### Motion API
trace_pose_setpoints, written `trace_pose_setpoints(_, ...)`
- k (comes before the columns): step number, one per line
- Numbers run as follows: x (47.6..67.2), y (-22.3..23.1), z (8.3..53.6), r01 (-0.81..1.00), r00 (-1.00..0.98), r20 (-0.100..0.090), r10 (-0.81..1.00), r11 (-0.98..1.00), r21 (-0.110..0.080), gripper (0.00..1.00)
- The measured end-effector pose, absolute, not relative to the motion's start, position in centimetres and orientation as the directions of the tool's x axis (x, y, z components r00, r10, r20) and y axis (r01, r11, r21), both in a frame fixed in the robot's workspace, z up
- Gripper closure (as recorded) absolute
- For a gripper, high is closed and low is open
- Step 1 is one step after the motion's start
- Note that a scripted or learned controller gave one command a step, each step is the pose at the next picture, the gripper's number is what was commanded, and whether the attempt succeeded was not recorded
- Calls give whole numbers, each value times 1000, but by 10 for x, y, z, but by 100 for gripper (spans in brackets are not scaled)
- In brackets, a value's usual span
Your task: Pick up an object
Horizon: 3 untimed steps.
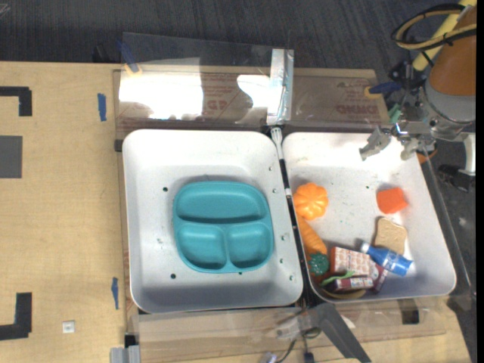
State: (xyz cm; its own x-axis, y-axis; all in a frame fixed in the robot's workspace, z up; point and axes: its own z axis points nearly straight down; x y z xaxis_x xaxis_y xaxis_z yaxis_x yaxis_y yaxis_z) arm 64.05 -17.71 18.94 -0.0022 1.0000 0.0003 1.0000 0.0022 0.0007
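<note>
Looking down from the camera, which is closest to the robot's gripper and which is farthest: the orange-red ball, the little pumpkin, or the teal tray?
Measured from the gripper, at the right bin's far right corner:
1. Orange-red ball, right bin, just below the gripper.
2. Pumpkin, right bin's left side, by the divider.
3. Teal tray, middle of the left bin.

the arm (pixel 454 82) at two o'clock is grey with an orange band, yellow and black cables (pixel 423 29) looped above it, blue fittings near the wrist, and a pale metal gripper (pixel 391 145) with thin fingers.
</note>
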Motion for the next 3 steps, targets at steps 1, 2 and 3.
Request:
trace_pose_setpoints(1, 639, -117, 92, 1000, -2, 1, 1000, 2, -2, 0)
trace_pose_setpoints(2, 587, -122, 87, 996, 85, 0, 996, -85, 4, 0)
trace_pose_setpoints(3, 550, -108, 91, 988, 155, -16, 988, -154, 18, 0)
